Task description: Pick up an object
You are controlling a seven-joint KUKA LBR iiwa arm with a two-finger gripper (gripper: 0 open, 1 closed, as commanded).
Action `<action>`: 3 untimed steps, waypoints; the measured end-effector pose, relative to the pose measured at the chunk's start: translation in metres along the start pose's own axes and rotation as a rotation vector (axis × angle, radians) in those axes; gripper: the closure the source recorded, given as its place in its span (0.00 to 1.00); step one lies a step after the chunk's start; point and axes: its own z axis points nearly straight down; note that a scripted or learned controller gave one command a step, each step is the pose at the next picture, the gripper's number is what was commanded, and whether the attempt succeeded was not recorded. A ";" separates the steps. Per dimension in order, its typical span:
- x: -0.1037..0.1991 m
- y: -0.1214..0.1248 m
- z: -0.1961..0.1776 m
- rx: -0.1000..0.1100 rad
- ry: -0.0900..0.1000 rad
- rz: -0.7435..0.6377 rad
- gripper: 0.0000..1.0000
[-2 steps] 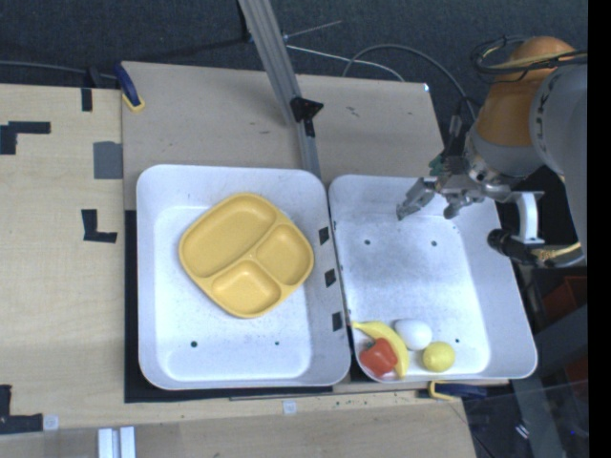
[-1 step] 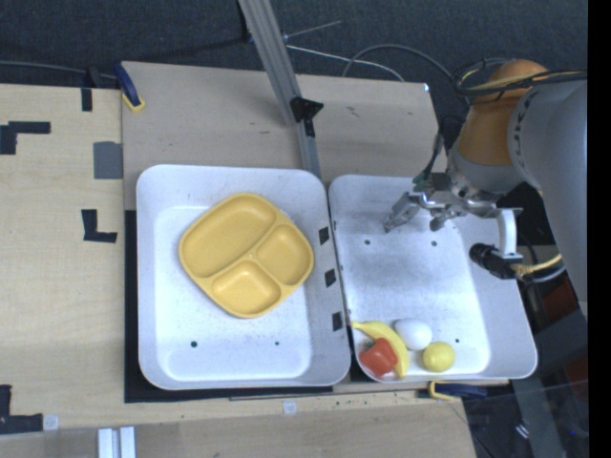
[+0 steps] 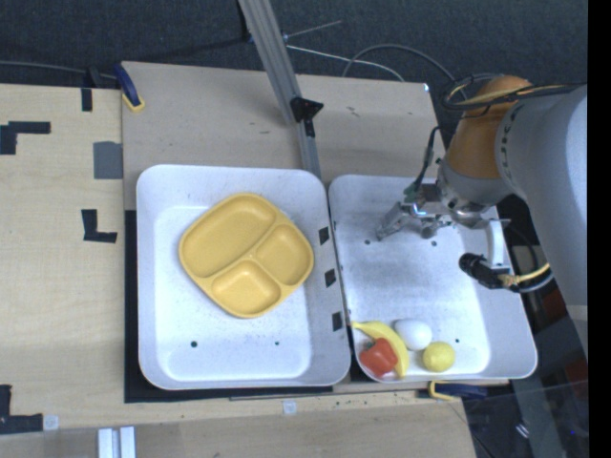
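Two fingers spread apart, holding nothing, tips over bare floor of right bin, upper part.

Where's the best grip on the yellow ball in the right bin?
Take the yellow ball across its middle, coming straight down. It is round, so any width works, but the white egg sits close on its left; set the fingers front to back, probably clear of the egg.
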 end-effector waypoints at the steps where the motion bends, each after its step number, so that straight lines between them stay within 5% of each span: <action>1: 0.001 0.000 -0.012 -0.001 0.001 -0.001 1.00; 3: -0.007 0.002 -0.108 -0.007 0.000 0.001 1.00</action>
